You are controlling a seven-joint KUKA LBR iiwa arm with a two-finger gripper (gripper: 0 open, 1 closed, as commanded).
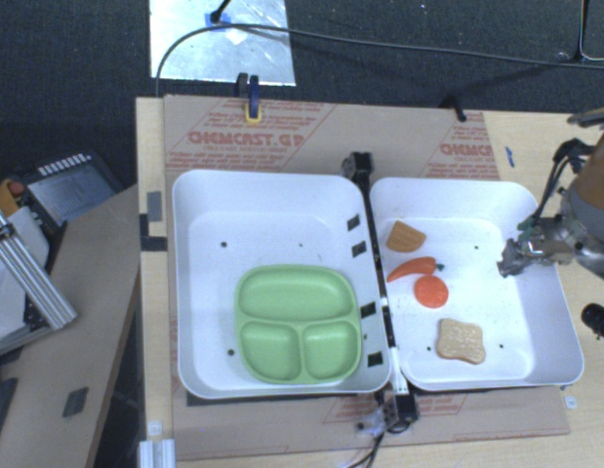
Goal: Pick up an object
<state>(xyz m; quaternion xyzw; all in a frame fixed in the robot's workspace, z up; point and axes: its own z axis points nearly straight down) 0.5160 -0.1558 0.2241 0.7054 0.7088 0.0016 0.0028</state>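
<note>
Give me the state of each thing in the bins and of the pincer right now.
Green divided plate: flat in the left bin, compartments bare.
Orange wedge: loose in the right bin.
Chili pepper: on its side, apart from the wedge.
Red-orange disc: flat, just below the pepper.
Toast slice: flat, alone.
Pincer: over the right bin's right part, holding nothing visible.
</note>
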